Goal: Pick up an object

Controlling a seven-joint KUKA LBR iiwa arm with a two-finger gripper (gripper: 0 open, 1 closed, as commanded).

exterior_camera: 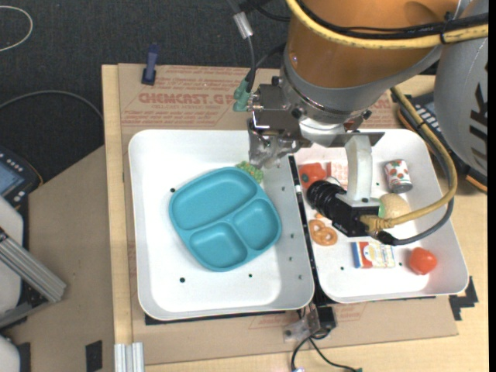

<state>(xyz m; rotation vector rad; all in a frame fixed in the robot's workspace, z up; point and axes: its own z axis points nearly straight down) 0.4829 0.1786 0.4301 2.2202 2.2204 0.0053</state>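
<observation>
Teal divided plate [223, 218] sits centred in left bin [147, 208], borders bare.

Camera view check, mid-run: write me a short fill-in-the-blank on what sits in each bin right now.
1. The blue divided plate lies in the ____ bin as the camera sees it.
2. The plate has ____ compartments.
3. The small can stands in the ____ bin.
4. The round item near that bin's front corner is ____ in colour.

Missing words: left; three; right; red
</observation>
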